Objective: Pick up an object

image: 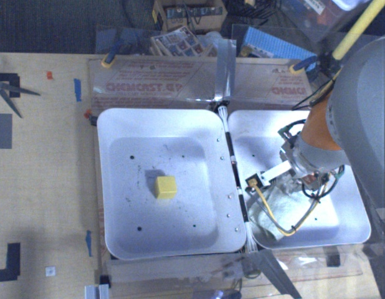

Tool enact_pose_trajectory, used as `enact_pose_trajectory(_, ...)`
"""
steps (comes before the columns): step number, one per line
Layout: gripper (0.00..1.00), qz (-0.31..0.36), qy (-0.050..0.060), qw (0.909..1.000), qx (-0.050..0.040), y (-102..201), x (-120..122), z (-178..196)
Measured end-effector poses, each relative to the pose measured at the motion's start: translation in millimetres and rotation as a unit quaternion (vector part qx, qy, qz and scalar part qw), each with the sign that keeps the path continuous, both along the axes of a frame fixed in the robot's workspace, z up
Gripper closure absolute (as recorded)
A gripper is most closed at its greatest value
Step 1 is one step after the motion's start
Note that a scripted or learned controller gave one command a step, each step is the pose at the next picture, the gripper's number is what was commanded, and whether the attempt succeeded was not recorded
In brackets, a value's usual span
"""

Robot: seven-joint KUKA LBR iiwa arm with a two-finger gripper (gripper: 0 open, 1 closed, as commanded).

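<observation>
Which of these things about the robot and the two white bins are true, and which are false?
1. A yellow block lies in the left bin. True.
2. The end effector is over the left bin. False: it is over the right bin.
3. The block is between the end effector's fingers. False: the block lies alone in the other bin, far from the arm.
4. The arm has an orange band above the wrist. True.
5. The yellow block is touching the bin's wall. False: it sits near the middle of the bin's floor.
</observation>
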State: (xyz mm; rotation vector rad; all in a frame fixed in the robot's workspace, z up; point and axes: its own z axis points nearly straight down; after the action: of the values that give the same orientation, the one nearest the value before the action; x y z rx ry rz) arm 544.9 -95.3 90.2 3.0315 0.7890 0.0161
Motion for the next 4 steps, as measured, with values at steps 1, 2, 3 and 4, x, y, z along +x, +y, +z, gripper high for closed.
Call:
enact_pose_trajectory(1,1.00,-0.150,0.009,0.9886,0.0034,59.2,6.8,91.5)
enact_pose_trajectory(2,1.00,-0.065,0.009,0.9978,0.0033,-22.8,-61.5,161.7)
enact_pose_trajectory(3,1.00,-0.155,0.010,0.9878,0.0052,-75.1,-67.0,24.0)
enact_pose_trajectory(4,1.00,-0.156,0.013,0.9877,0.0053,-76.0,-67.3,30.6)
